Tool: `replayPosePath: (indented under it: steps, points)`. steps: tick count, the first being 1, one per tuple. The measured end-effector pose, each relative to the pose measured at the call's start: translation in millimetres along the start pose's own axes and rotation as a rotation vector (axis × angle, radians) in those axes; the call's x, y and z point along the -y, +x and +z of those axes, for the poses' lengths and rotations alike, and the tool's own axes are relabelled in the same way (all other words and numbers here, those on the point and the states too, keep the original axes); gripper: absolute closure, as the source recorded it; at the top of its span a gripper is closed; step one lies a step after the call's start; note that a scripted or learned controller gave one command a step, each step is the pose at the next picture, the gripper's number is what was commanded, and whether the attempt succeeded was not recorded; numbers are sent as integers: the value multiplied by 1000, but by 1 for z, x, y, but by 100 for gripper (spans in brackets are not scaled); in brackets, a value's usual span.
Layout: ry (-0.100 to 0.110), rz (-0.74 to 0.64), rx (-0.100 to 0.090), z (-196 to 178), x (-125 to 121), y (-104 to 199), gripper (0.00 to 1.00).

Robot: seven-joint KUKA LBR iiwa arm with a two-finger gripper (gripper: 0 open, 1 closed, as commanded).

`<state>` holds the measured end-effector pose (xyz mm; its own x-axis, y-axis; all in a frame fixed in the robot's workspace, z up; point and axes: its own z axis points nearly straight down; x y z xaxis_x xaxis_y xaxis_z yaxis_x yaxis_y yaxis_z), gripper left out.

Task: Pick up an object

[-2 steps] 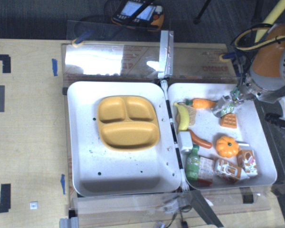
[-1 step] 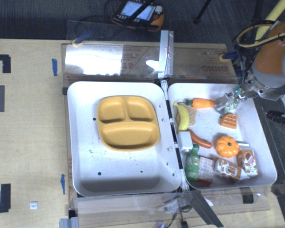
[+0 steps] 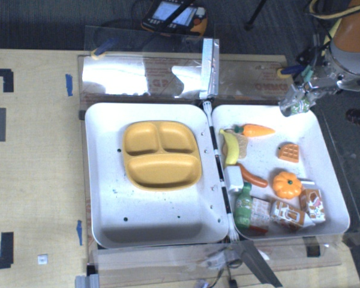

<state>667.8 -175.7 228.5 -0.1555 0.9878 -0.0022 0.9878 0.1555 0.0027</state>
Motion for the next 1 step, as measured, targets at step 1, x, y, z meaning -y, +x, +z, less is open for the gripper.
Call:
replayPosePath:
  steps: [1]
  points:
    - [2, -5, -2, -5, 53, 60, 100]
